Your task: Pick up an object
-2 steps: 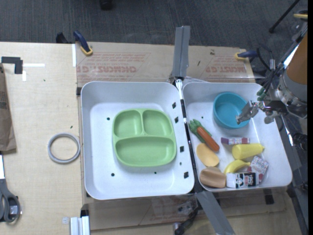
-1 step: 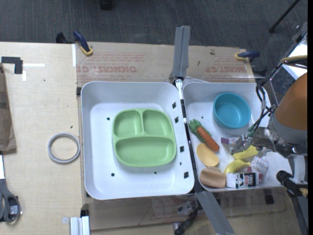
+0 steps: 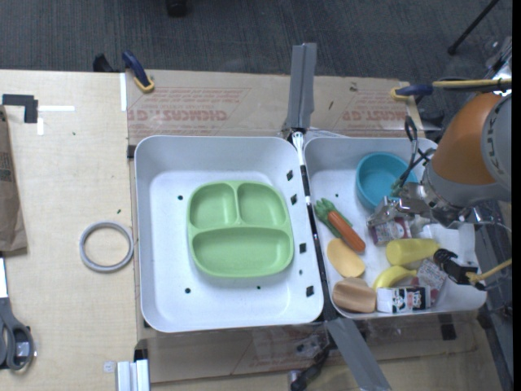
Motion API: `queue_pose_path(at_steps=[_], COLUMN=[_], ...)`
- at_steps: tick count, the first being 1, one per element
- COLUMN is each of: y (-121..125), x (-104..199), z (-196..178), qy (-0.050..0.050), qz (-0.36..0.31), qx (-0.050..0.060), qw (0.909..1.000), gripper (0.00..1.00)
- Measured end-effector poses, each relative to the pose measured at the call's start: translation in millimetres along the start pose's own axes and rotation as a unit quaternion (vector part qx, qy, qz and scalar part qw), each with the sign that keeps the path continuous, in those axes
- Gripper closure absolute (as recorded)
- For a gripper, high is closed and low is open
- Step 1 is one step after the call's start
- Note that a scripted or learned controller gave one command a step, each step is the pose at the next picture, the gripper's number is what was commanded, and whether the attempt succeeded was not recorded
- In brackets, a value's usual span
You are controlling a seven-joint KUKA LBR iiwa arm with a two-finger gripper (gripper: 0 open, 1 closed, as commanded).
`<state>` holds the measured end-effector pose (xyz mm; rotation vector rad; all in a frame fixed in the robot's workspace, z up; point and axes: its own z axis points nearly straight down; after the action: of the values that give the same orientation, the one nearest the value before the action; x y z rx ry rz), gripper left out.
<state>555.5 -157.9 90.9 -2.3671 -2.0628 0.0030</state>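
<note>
Bread roll (image 3: 353, 296) lay nearest, well in front of the carrot (image 3: 348, 232), against the front wall of the right bin (image 3: 319, 155). A small white carton (image 3: 404, 300) sat to the right of the roll, in front and to the right of the carrot. A banana (image 3: 391, 277) lay just beyond the carton, with a yellow lump (image 3: 413, 251) past it, to the carrot's right. An orange-yellow disc (image 3: 345, 259) touched the carrot's near end. The clutter looked tipped in at random, so any pick had crowded neighbours.

Directly right of the carrot lay a crumpled silver packet (image 3: 383, 229). The gripper (image 3: 400, 205) hung just above and beyond it. I judged that packet to be the likeliest target, since the tool was lined up over it. Whether the tool was clenched or released could not be told, and nothing was clearly held.

Left of the carrot, in the left bin (image 3: 163, 150), a green divided plate (image 3: 240, 228) sat flat and central. That left it awkward to grasp by an edge. Far left of the carrot, on the bench, lay a tape ring (image 3: 106, 245).

Beyond the carrot and to its right stood a blue bowl (image 3: 380, 179), close under the arm's wrist.
</note>
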Motion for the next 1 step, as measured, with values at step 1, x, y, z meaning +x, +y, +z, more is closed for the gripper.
queue_pose_path(at_steps=[1], y=[-43.2], x=[-39.7], z=[-1.2], qy=[0.001], qz=[-0.087], qx=[-0.001], qw=[0.9962], gripper=[0.00])
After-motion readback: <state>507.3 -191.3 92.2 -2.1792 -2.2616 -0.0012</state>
